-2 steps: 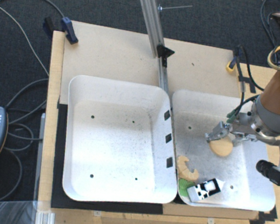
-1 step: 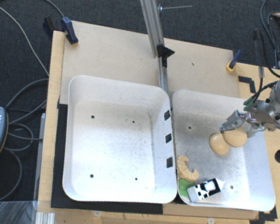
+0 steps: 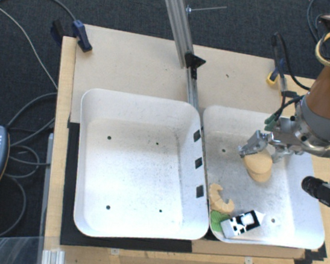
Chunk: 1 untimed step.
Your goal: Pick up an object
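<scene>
Arm comes in from the right, orange band visible, gripper (image 3: 259,149) low over the right bin (image 3: 297,229), upper middle area. A round tan object (image 3: 259,166) sits on the bin floor right under/beside the fingertips, looks to be touching or very nearly so. One metal finger (image 3: 250,148) shows on the object's left side, pointing down-left; the other is hidden behind the wrist hardware, so can't tell if the fingers are apart or closed, and can't confirm the tan object is between them. It looks to be resting on the bin floor, not lifted.

Other stuff in right bin, near front-left corner: a curved tan piece (image 3: 218,198), a pale green flat item (image 3: 221,220) just below it, and a black-and-white block (image 3: 243,222) lying partly on the green one. All well apart from the gripper.

Left bin (image 3: 89,148) has only dark specks on its floor
</scene>
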{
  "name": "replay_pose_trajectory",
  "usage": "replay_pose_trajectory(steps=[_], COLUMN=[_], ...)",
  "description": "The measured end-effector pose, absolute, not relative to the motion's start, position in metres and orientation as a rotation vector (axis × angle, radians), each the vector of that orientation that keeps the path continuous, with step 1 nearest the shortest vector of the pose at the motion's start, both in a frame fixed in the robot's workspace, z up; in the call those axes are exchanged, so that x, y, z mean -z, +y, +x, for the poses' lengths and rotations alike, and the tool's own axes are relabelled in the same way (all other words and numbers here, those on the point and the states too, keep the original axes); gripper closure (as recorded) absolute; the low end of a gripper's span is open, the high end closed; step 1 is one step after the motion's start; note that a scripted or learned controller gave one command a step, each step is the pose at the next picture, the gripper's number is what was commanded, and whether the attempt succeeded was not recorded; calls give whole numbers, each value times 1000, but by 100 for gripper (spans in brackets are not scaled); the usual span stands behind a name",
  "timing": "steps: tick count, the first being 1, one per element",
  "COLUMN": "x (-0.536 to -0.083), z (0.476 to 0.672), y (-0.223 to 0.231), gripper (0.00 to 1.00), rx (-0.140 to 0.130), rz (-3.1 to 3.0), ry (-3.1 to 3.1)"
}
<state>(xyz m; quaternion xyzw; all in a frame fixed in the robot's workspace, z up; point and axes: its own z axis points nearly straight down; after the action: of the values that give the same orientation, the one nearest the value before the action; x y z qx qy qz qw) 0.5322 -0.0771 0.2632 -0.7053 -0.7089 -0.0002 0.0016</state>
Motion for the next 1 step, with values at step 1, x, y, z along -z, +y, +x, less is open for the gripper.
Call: replay_pose_trajectory(steps=[1], x=[-249], z=[529], y=[-18], gripper=[100], rx=[0], rz=[-2210], ry=[-2226])
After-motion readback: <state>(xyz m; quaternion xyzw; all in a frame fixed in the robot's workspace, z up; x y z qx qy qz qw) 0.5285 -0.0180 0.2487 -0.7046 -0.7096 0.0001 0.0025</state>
